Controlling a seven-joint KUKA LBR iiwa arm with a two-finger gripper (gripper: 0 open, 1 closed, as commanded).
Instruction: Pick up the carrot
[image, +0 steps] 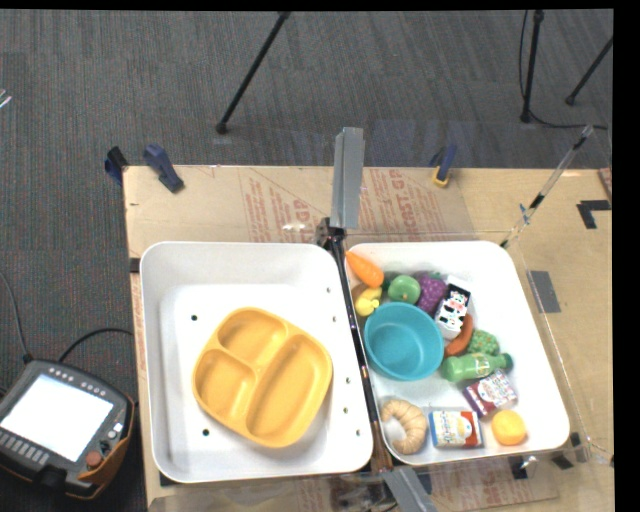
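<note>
Although the task is to pick up the carrot (364, 268), it lies untouched in the right bin (535, 330), tucked into the far left corner against the divider between the two bins. It is small and orange, lying at a slant. Just beside it on the near side sit a small yellow toy (368, 301) and a green apple (403, 289), with a bunch of purple grapes (432, 291) further right. A teal bowl (403, 341) takes up the middle of that bin, and other toy foods crowd around it. The left bin (160, 340) holds a yellow divided plate (262, 375). Both bins rest on a cardboard-covered desk (250, 200). The state of the end effector cannot be told from this view.

The grasp appears not yet begun; the approach is the step in hand. The next move likely calls for descending over the far left corner, fingers set across the carrot's narrow width. The bin wall and the near neighbours leave little room, so a misplaced descent could nudge the apple or strike the rim.
</note>
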